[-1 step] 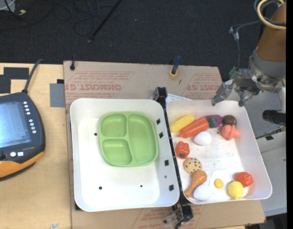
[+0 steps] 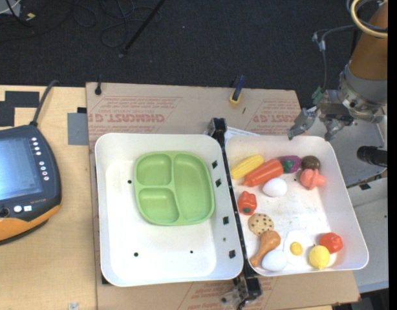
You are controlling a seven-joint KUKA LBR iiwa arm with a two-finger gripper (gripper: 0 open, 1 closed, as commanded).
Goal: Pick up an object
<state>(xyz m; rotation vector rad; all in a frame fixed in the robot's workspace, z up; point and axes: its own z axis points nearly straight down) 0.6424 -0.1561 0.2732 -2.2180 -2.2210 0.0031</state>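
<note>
- The gripper (image 2: 317,123) hangs above the far right corner of the right bin (image 2: 346,192), just outside its rim; its two fingers are spread apart with nothing between them.
- The grey arm (image 2: 366,76) with its orange band comes in from the right edge of the bench.
- The right bin holds the toy foods. Along its far edge lie a yellow corn cob (image 2: 247,166), an orange carrot (image 2: 264,172), a purple eggplant (image 2: 289,162) and a brown ball (image 2: 310,163).
- Just in front of the brown ball sits a pink piece (image 2: 311,179); a white egg (image 2: 274,187) lies touching the carrot's near side.
- A red pepper (image 2: 247,202) sits by the bin's left wall, with a chocolate-chip cookie (image 2: 260,223) nearer the front.
- In the near part of that bin lie a drumstick (image 2: 266,243), a second white egg (image 2: 274,259), a fried egg (image 2: 295,246), a lemon (image 2: 319,256) and a red tomato (image 2: 331,242); the lemon and tomato sit close to the near right corner.
- The left bin (image 2: 114,237) carries a green divided plate (image 2: 173,188), set towards its far right part.
- A teach pendant (image 2: 21,179) rests at the left edge of the bench, well apart from both bins.
</note>
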